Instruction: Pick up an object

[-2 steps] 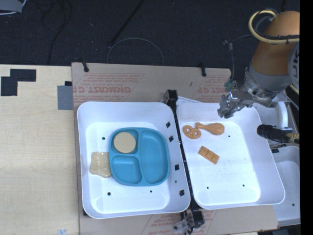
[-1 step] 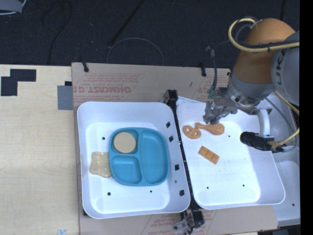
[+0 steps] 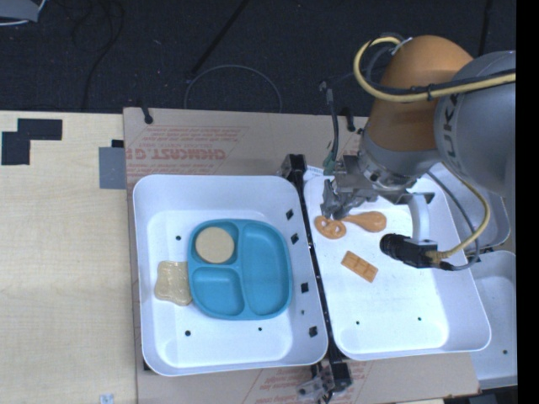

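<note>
Cardboard (image 3: 286, 384) edges the front of the bench, under two white bins. Nearest in the right bin (image 3: 404, 331) is bare white floor, then a small orange waffle-like rectangle (image 3: 360, 266) lying flat and by itself. Beyond it sit a pretzel-shaped piece (image 3: 329, 226) and a tan drumstick-shaped piece (image 3: 367, 220), close together. The gripper (image 3: 333, 208) hangs just over the pretzel, pointing steeply down; whether it is spread or pinched I cannot tell, and nothing visibly sits in its grasp. Behind it the grey arm (image 3: 472, 133) rises to the right, its orange band (image 3: 413, 78) bulging above the wrist. In the left bin (image 3: 160, 194), a blue divided tray (image 3: 253, 276) holds a round cracker (image 3: 214, 244), with a pale biscuit (image 3: 173, 282) beside it.
</note>
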